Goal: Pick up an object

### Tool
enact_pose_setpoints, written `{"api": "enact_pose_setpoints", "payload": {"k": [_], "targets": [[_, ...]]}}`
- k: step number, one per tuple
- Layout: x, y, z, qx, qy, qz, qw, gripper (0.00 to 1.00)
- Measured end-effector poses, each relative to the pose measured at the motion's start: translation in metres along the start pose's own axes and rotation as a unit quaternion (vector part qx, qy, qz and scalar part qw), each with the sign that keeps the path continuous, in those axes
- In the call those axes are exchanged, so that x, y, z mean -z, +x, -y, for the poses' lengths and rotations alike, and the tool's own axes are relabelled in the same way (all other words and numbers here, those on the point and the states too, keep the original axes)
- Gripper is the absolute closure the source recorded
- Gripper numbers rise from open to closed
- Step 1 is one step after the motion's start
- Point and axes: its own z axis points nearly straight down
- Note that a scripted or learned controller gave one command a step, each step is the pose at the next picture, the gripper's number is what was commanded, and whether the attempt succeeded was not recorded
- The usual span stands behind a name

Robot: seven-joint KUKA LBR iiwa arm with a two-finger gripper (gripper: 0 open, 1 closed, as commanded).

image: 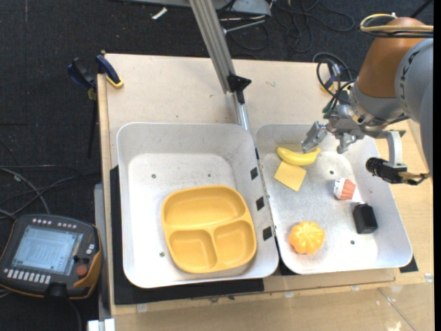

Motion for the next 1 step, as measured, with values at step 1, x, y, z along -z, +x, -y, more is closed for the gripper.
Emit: {"api": "enact_pose_setpoints", "payload": {"k": [1], "targets": [[-0.0456,-0.0038,-0.0056,0.000,-0.001,0.000,1.0000,0.00]]}}
